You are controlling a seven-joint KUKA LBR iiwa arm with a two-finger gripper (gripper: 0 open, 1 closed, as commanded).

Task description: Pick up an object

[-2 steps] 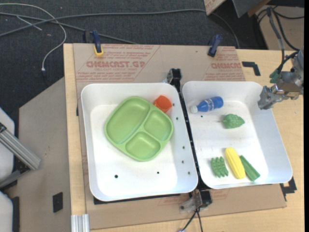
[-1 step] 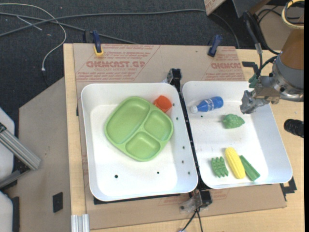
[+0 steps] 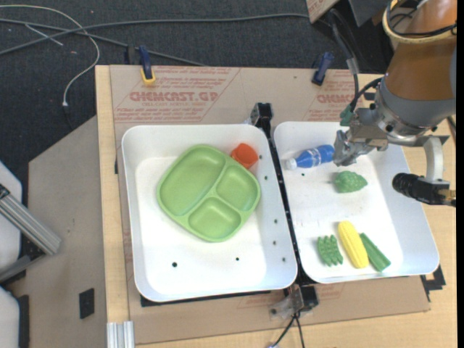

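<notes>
At the near edge of the bench [image 3: 116,194], a black clamp [image 3: 301,298] and some cables sit where the two white bins meet. The bench top is brown cardboard printed with red lettering, held at its far edge by a blue and yellow clip [image 3: 147,68] and a blue clip [image 3: 322,69]. Beyond it lies dark grey carpet with loose white cables [image 3: 69,35].

The left bin [image 3: 145,267] holds a green divided plate [image 3: 209,192], with a small orange object [image 3: 245,153] touching the plate's far right rim.

In the right bin [image 3: 413,223], near its near edge, a green toothed toy [image 3: 329,251], a yellow corn cob [image 3: 352,243] and a green pod-like piece [image 3: 375,252] lie side by side. Towards the far edge, a blue and white bottle [image 3: 312,156] lies on its side near the wall shared with the left bin. A green leafy toy [image 3: 349,182] rests just beside it.

The hand [image 3: 346,154] hangs over the bottle's right end, just above the leafy toy; whether its fingers are open or closed, I cannot tell.
</notes>
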